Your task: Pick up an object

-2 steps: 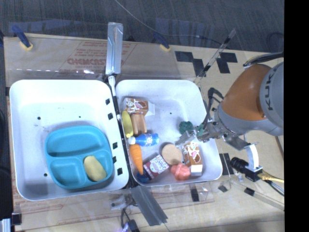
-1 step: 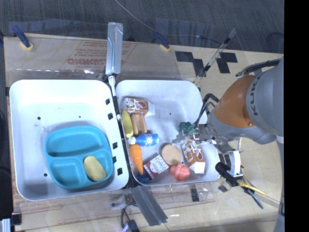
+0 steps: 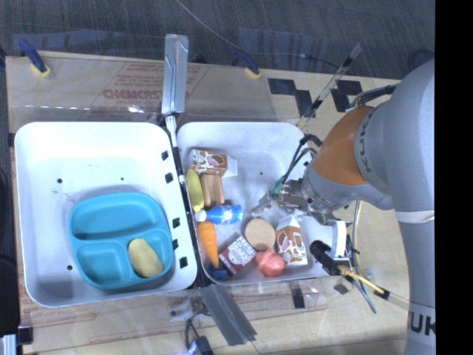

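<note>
Potato sat in the blue tray, left bin — firm, light. Right bin was crowded: carrot, round tan lid — stiff, flat; you'd pinch its rim. Gripper hung just beside it; grip state could not be told.

Two white bins side by side on a wooden bench: the left bin with a blue tray lying flat inside, the right bin just beside it. A shiny metal bar at the far end of the gap between them, next to a brown board with red letters. Behind, one blue clamp at the left corner, another blue clamp further right, some black squares, and a thin wire on the dark floor.
</note>
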`<move>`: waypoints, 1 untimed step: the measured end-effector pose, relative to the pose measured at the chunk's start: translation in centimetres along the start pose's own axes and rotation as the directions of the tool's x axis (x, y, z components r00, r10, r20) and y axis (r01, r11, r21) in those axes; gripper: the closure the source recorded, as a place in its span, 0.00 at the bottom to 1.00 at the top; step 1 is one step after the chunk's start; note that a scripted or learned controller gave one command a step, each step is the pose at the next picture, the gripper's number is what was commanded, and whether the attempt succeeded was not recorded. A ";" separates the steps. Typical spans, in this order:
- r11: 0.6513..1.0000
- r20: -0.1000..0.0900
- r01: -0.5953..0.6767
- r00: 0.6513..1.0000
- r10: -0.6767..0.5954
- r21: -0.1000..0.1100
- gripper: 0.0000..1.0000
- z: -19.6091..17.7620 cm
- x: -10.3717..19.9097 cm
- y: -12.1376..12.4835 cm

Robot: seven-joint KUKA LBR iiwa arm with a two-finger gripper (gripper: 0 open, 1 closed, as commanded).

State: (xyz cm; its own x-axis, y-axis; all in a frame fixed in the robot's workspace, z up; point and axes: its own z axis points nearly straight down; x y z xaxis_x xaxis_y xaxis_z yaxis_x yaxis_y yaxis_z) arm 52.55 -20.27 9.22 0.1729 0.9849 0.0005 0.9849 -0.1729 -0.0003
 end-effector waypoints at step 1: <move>1.000 0.000 0.003 1.000 -0.003 0.001 1.00 -1.0 0.0 0.0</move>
State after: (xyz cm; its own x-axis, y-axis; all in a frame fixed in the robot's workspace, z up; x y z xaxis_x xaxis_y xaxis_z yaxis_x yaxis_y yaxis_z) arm 52.59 -20.26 10.23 0.1695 0.9855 0.0007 0.9855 -0.1695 -0.0008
